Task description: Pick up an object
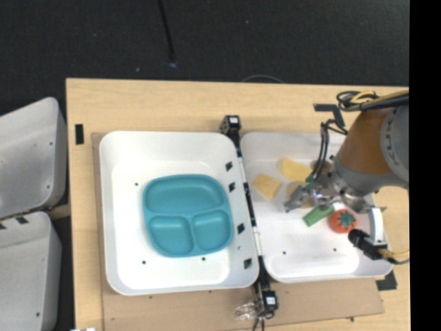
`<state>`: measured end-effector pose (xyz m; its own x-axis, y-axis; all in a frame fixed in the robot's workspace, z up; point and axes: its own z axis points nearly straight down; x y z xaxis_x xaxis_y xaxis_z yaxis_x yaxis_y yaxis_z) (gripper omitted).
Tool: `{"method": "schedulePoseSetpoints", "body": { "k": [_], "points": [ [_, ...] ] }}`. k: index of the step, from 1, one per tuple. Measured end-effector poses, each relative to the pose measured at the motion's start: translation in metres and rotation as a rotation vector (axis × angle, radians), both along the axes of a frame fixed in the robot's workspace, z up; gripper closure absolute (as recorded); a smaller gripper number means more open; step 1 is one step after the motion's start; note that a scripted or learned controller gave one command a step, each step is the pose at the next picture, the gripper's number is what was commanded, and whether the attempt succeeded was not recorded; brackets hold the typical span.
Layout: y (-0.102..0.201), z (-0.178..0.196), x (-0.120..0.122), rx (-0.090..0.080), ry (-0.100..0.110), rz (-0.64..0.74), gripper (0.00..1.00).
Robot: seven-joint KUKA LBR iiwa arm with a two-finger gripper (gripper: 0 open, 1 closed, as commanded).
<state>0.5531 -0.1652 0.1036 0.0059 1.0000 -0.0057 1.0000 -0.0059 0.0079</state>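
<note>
— Where are the jaws (298, 200)?
— Low in the right bin (303, 264), beside a green piece (315, 216) and two yellow blocks (267, 185).
— Apart or together?
— Can't tell.

The arm (375, 147) was cut off at the right edge. The gripper (303, 197) was blurred, its fingers too indistinct to be read. Part of the green object (315, 216) and the red object (342, 221) was hidden beneath the wrist.
</note>
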Motion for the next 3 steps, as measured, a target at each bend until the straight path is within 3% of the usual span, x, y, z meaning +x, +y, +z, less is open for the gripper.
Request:
{"method": "schedulePoseSetpoints", "body": {
  "k": [1,2,3],
  "points": [
    [0.000,0.012,0.001,0.002,-0.005,-0.007,1.00],
    [0.001,0.076,0.002,0.004,0.001,0.008,1.00],
    [0.000,0.106,0.003,0.005,0.003,0.009,1.00]
  ]
}}
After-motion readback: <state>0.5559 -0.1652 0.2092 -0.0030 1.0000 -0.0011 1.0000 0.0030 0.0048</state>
